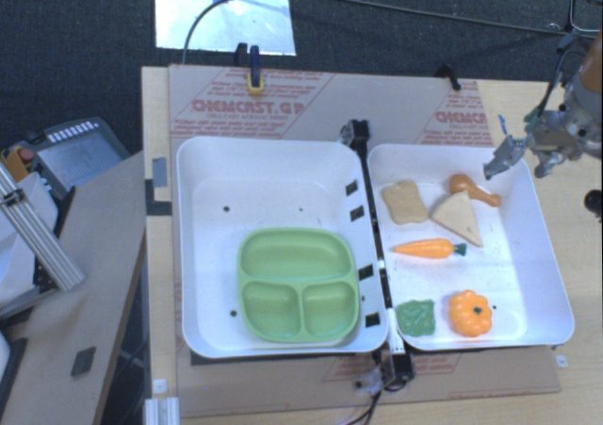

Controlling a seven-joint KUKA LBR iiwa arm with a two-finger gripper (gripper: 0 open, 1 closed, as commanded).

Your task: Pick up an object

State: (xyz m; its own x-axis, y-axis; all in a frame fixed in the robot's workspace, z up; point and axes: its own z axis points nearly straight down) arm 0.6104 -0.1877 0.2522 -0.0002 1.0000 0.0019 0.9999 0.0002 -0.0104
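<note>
Step in hand: approach. The pincer (524,155) hangs at the far right edge of the right bin (539,225), fingers spread, nothing between them. No object lifted yet, by my reading.
Advice, descent: settle on one item and come straight down over its middle; the far cluster lies closest to the pincer, so likely the natural target.
Advice, grasp: span the narrow width of the item, fingers well apart on the way down, closing only once they flank it. Keep off the bin wall.
Risk: bread, wedge and drumstick lie close together; a finger may land on a neighbour or nudge it aside.
Item, near right: toy pumpkin (470,312), orange, ribbed, green stem on top. Round; may roll from a poor grip.
Item, near centre: toy leafy green (415,317), dark green, lumpy, low, just beside the divider (373,225).
Item, middle: toy carrot (428,248), orange with green tip, lying crosswise, apart from the rest. Slender; an easy span.
Item, far middle: pale wedge (460,218), cream, triangular, probably a cheese slice.
Item, far left: toy bread slice (406,202), tan, flat, next to the wedge.
Item, far right: toy drumstick (471,189), brown, touching or nearly touching the wedge.
Left bin (203,178): holds a green divided tray (298,284), three compartments.
Support: table (528,98), light wood.
</note>
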